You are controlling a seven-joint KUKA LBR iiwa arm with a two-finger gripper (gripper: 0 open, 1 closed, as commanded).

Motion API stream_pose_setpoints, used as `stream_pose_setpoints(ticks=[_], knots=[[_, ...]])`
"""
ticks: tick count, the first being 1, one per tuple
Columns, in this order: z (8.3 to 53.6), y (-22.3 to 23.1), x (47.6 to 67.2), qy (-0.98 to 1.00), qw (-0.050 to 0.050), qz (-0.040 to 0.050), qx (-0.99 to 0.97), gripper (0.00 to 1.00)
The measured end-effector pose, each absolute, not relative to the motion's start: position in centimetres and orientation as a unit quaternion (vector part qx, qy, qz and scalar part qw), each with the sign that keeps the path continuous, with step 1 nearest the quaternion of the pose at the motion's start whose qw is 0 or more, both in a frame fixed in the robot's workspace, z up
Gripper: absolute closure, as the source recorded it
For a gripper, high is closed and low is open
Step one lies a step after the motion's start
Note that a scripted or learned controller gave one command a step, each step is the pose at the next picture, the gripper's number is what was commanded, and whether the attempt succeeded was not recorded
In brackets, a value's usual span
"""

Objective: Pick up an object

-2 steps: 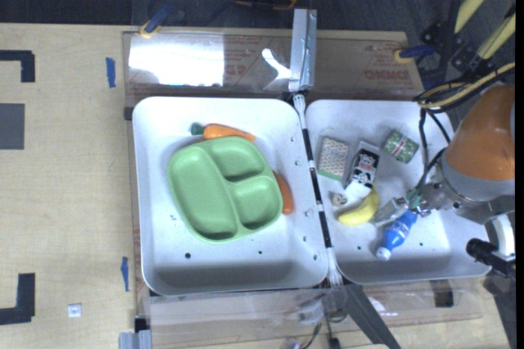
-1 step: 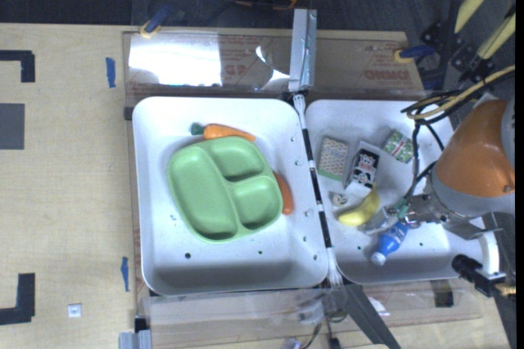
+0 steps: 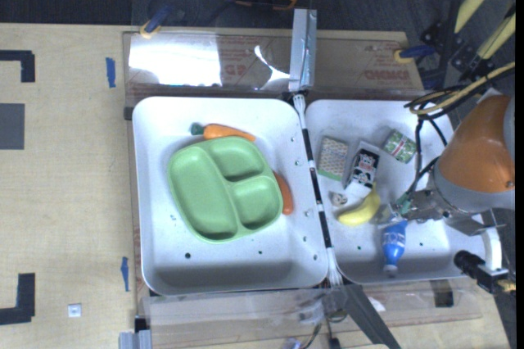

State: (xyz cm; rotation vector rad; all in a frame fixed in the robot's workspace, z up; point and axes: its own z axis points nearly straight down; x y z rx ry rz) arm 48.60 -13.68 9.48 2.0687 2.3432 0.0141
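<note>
Wooden bench (image 3: 65, 175) with two white bins side by side. Right bin (image 3: 426, 257) holds the likely targets: a banana (image 3: 359, 212) lying near the bin's middle, long axis running low-left to up-right, and just below-right of it a blue bottle (image 3: 394, 244), roughly upright in view with its cap toward the near edge. The gripper (image 3: 407, 206) sits at the arm's tip just right of the banana and just above the bottle, so both lie close, banana to its left, bottle toward the near rim. Fingers are too cluttered by cables to read; cannot tell if apart or together, and nothing shows between them. Further out: a small carton (image 3: 363, 167), a grey packet (image 3: 333, 156), a green-white wrapper (image 3: 399, 146). Left bin (image 3: 155, 257) has a green tray (image 3: 225, 188) with a carrot (image 3: 228, 132) at its far edge.
</note>
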Motion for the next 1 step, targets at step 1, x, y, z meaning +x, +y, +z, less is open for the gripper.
stream_pose_setpoints(ticks=[1], knots=[[24.28, -3.15, 51.36, 0.777, -0.001, -0.0021, 0.63, 1.0]])
